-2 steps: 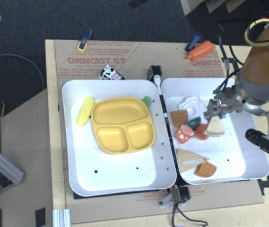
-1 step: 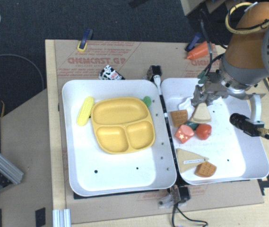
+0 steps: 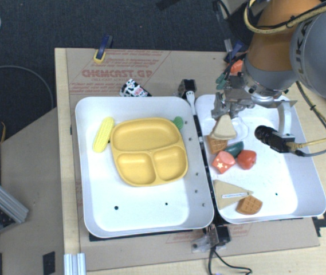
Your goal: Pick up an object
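- Brown board printed with red lettering covers the worktop (image 3: pixel 151 67), and two white bins sit on it side by side: one bin (image 3: pixel 94 199) with a yellow divided plate (image 3: pixel 148 150) and a toy corn cob (image 3: pixel 102 134), the other bin (image 3: pixel 300 182) with a scatter of toy food.
- Over the toy-food bin, the hand (image 3: pixel 230 107) hangs near the far edge, close to the wall shared with the plate bin.
- It sits directly above a pale wedge (image 3: pixel 224 129), which looks like the chosen target because its narrow top stands free and offers something to pinch.
- From this slanted view I cannot tell whether the hand is open, closed, or already gripping the wedge.
- The wedge is cream-coloured with a rounded base and a tapering top, like a slice of bread or cheese.
- It appears to stand just beyond an orange waffle piece (image 3: pixel 216 144), though contact between them is unclear.
- A red cube (image 3: pixel 224 162), a teal piece (image 3: pixel 235 148) and a red round piece (image 3: pixel 246 159) cluster nearer the bin's middle, so a top-down approach likely avoids them.
- A tan triangle (image 3: pixel 230 189) and a brown waffle (image 3: pixel 248 205) lie by the near edge, well apart from the hand.
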Action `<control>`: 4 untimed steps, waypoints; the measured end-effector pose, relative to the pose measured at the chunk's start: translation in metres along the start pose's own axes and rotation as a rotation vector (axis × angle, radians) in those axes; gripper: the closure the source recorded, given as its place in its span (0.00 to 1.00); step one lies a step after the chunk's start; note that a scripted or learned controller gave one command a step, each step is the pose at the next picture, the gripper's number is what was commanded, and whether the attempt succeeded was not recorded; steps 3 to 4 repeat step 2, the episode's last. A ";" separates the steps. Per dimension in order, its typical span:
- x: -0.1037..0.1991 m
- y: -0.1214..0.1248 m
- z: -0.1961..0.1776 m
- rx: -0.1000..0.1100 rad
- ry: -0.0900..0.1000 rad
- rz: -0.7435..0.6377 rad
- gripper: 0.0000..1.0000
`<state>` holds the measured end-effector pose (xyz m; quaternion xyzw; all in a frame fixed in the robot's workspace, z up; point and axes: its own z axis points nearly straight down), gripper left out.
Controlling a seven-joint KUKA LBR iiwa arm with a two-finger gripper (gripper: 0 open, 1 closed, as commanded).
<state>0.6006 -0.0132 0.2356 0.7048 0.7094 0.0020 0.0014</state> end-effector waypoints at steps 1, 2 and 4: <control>0.033 0.036 0.001 -0.001 0.000 0.002 1.00; 0.040 0.042 0.001 0.001 -0.002 0.005 1.00; 0.040 0.042 0.001 0.001 -0.002 0.005 1.00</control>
